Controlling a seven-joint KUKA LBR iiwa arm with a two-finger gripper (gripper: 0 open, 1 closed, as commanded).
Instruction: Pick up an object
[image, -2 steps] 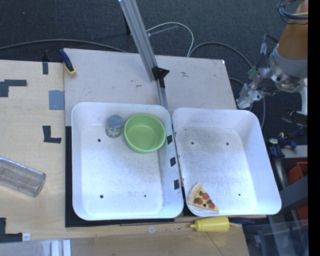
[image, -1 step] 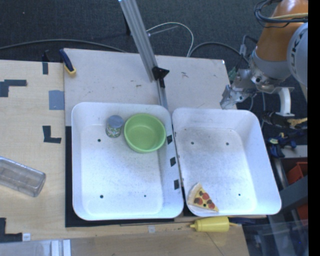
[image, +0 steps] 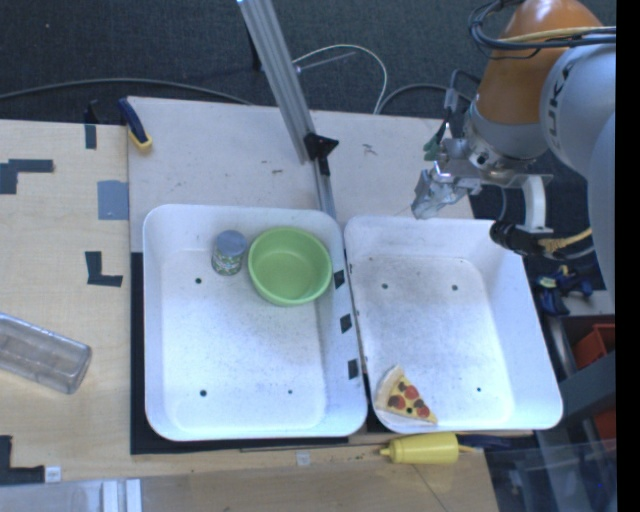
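In the left bin (image: 180, 400) a green bowl (image: 290, 264) stands at the back, with a small grey-lidded jar (image: 229, 252) touching its left side. A pizza slice (image: 404, 395) lies at the front left corner of the right bin (image: 520, 330). My gripper (image: 432, 200) hangs above the back rim of the right bin, well apart from all three objects. Nothing shows between its fingers.
A yellow mustard bottle (image: 425, 448) lies on the bench just in front of the right bin. A clear plastic tumbler (image: 40, 352) lies on the bench at far left. A slanted metal pole (image: 285, 80) rises behind the bins' shared edge.
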